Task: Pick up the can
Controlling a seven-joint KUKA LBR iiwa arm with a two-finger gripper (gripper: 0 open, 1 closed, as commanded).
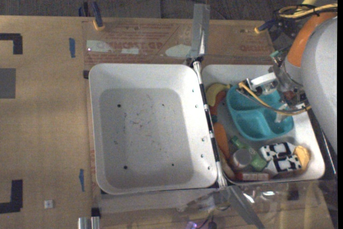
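Can (241, 158) sits low in the right bin (313, 169), beside the blue tray (256, 122). It looks small, hard and smooth, maybe slippery, so a squeeze across its round sides seems best. The gripper (283, 93) hangs above the tray; its state is unclear.

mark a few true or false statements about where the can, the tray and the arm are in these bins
1. The can lies in the right bin. True.
2. The claw has the can between its fingers. False: the can lies apart from it, near the bin's front edge.
3. The teal tray sits in the left bin. False: it is in the right bin, beside the banana.
4. The arm comes in over the right bin. True.
5. A black and white patterned thing lies to the right of the can. True.
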